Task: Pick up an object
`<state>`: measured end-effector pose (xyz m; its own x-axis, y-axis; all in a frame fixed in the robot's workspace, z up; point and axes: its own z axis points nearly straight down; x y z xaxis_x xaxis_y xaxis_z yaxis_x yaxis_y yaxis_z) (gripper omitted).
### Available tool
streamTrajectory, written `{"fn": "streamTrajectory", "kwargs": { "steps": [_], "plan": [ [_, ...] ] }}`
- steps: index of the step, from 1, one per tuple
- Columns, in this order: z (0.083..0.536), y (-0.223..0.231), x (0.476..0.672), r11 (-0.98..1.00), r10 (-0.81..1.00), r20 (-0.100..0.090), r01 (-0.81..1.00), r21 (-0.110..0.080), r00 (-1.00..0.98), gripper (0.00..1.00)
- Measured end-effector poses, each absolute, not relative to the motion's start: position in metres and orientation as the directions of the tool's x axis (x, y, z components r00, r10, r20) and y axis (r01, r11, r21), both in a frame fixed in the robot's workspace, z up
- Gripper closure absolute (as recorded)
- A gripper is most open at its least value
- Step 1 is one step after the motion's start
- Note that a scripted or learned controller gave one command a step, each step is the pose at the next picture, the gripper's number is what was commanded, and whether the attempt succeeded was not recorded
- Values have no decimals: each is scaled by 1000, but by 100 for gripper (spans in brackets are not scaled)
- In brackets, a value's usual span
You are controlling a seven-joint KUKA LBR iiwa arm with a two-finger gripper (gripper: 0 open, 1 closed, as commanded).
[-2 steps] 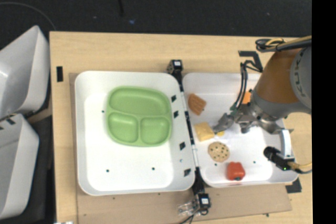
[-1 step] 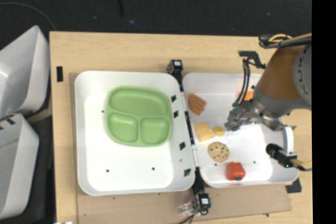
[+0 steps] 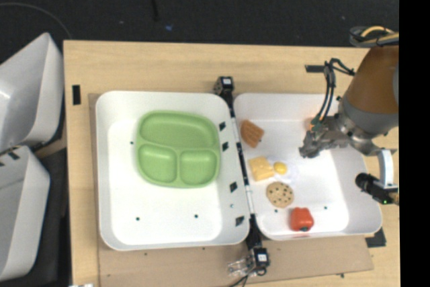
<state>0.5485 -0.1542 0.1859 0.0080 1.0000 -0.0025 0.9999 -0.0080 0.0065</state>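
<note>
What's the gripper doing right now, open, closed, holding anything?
Gripper: over the right bin, right of the food items; open or closed cannot be told, and nothing is seen held in it.

Arm at the right side of the frame

The arm enters from the right edge, orange band uppermost, wrist bent down and leftward; the dark end effector [image 3: 310, 146] hangs low at the frame's middle right.
</note>
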Motion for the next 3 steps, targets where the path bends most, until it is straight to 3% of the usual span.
{"fn": "streamTrajectory", "kwargs": {
  "steps": [1, 3],
  "plan": [
    [213, -155, 549, -8, 1000, 0, 1000, 2, 8, 100],
    [209, -44, 559, 7, 1000, 1, 1000, 2, -7, 100]
  ]
}}
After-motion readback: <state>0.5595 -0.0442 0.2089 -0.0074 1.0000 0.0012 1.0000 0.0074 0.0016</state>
